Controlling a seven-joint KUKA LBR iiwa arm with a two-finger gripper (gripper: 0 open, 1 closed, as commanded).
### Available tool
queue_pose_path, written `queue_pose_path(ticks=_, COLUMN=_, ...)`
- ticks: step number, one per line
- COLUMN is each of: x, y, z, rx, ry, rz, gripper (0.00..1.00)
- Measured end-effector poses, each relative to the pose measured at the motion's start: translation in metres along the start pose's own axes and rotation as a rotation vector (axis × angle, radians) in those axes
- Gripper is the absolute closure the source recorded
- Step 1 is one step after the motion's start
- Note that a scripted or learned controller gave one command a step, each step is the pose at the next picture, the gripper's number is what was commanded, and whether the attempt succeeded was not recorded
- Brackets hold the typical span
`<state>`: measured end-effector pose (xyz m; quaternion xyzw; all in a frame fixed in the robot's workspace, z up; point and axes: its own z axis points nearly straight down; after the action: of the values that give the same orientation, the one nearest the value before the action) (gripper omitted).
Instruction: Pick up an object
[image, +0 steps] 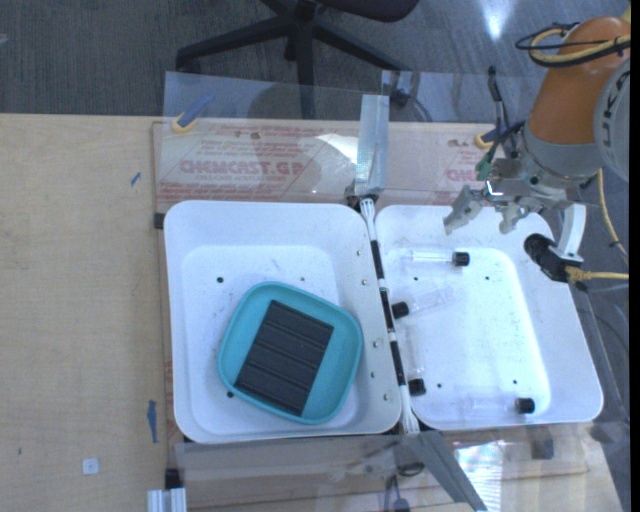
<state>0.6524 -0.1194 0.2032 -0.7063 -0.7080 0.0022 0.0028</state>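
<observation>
Two white bins sit side by side on my desk (70, 300). The left bin (190, 250) holds one teal tray (345, 350) with one dark ribbed slab (287, 357) on it. The right bin (560, 360) holds four clear tubes with black caps; the nearest tube (437, 259) lies just below and left of my end effector (487, 213), whose fingers hang apart, clasping nothing. An office chair base (300, 35) stands on grey carpet behind.

Grey carpet (80, 50), office chair base (300, 40), wooden bench (70, 300)
</observation>
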Motion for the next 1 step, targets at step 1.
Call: queue_pose_path(ticks=1, x=-0.0712, y=-0.0228, z=0.0799, rx=-0.001, ry=0.0, rz=-0.024, gripper=0.0)
